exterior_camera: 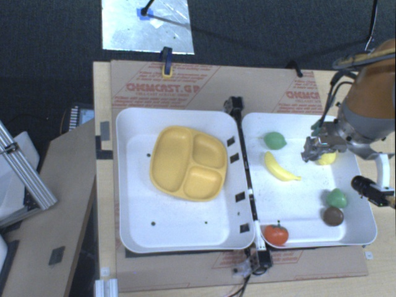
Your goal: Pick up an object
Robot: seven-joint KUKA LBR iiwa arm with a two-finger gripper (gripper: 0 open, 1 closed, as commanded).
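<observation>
The right bin point(352, 240) holds several pieces of toy food. A green lime point(275, 140) lies at its back left, with a yellow banana point(281, 167) just in front of it. A yellow lemon point(328, 159) sits at the back right, partly covered by my gripper point(317, 148), which hangs low right over its left side. Toward the front right lie a green fruit point(336, 197) and a brown round piece point(333, 216). A red tomato point(276, 234) rests at the front left corner.
The left bin point(133, 228) holds a yellow divided plate point(187, 163). A black-clipped divider point(242, 166) runs between the two bins. The arm's grey and orange body point(371, 98) hangs over the right bin's back right corner.
</observation>
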